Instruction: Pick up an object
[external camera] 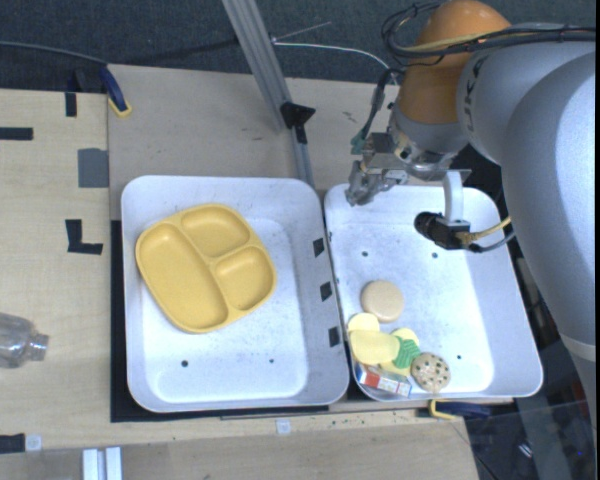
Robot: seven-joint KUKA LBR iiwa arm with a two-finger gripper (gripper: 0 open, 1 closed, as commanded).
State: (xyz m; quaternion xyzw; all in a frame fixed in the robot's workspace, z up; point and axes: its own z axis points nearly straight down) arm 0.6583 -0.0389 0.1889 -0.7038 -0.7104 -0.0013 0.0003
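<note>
My gripper (360, 192) hangs over the far left corner of the right bin (460, 268), just above its rim. Nothing shows between its fingers. Well below it, near the bin's front, lies a round tan cookie-like disc (382, 299). In front of that disc sits a cluster: a yellow soft piece (372, 344), a green piece (408, 351), a chocolate chip cookie (431, 371) and a small red and white packet (385, 380). A yellow divided plate (205, 264) lies in the left bin (220, 368).
A grey metal post (265, 63) slants down to the gap between the bins. A clear plastic bottle (8, 339) lies on the bench at the far left. A black cable connector (442, 230) hangs over the right bin's far side.
</note>
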